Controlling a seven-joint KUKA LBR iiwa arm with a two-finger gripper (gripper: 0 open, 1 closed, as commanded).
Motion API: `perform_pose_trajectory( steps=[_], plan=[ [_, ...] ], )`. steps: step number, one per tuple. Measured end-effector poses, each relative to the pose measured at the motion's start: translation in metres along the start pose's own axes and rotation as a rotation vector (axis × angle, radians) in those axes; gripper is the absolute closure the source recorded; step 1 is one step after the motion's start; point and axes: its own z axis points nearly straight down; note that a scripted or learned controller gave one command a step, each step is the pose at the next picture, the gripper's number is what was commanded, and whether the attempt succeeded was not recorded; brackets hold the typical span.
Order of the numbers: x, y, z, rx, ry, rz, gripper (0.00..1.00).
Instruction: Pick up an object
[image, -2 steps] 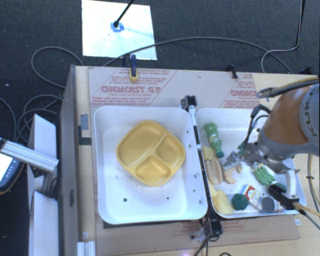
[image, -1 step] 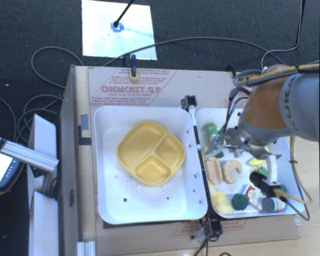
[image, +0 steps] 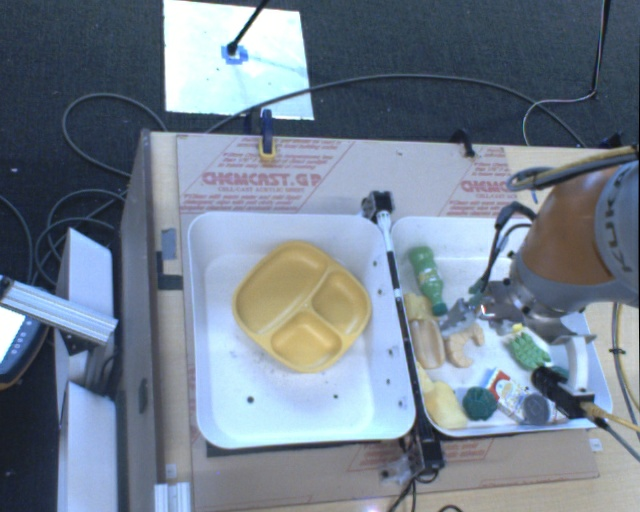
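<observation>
– Where was the gripper (image: 462, 318)?
– I saw it low in the right bin (image: 462, 238), fingers slightly parted, holding nothing.
– And the target?
– A bread roll (image: 428, 341) just left of it, long axis pointing away.

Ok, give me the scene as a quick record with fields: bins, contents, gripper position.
left bin: holds a yellow divided plate
right bin: holds a green bottle, a bread roll, a dark green ball, other small items
gripper: low over the right bin, just right of the bread roll
grip: cannot tell from this view
arm: reaches in from the right
</observation>
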Motion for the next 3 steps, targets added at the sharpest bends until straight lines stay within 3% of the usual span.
perform_pose_trajectory(
  steps=[1,2,3],
  plan=[
    [-0.001,0.031,0.047,0.0,0.001,-0.002,0.0],
    [0.002,0.034,-0.012,-0.002,0.001,-0.002,0.0],
    [-0.024,0.021,0.017,0.0,0.001,0.0,0.0]
  ],
)
